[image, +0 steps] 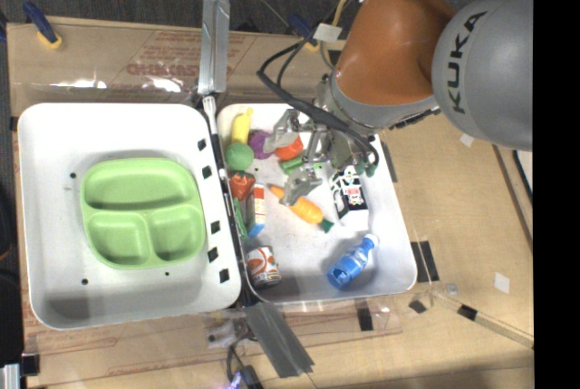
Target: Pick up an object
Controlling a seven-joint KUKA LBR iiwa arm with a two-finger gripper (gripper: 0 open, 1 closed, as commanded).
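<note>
Toys and packets lie heaped in the right bin, mostly against its left wall and middle: a yellow banana at the far left corner, a green ball just below it, an orange carrot near the centre, a black-and-white carton to its right, a blue bottle toward the near right corner, and a small can at the near left corner. The left bin carries a green divided tray. The arm reaches down over the far half of the right bin, and its fingers hang low among the clutter, just above the carrot. From here I cannot tell how far apart they stand, nor whether anything sits between them. I'd judge this the descent or closing stage of the grab. Next it needs a firm close on one item, then a straight lift clear of its neighbours.
</note>
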